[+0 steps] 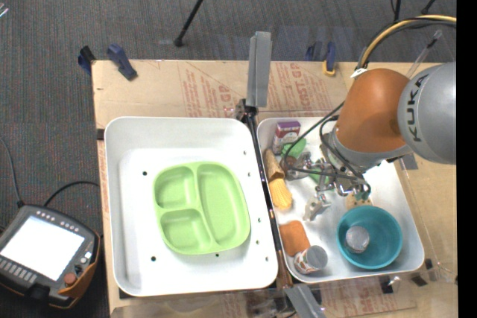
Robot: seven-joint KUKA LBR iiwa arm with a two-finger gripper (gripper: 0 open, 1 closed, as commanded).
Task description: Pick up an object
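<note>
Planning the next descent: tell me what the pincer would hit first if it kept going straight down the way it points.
Likely the bare floor of the right bin, just left of the teal bowl. The pincer points down between the bowl and the corn cob; depth is unclear, so it might clip the bowl's rim.

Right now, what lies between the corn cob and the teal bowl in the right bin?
In the camera view, the hand hangs between the corn cob and the teal bowl, over bare white bin floor.

The grey arm enters from three o'clock, its orange band above the wrist bending down toward seven o'clock, so the pincer hangs low, its metal linkage splayed below the wrist.
</note>
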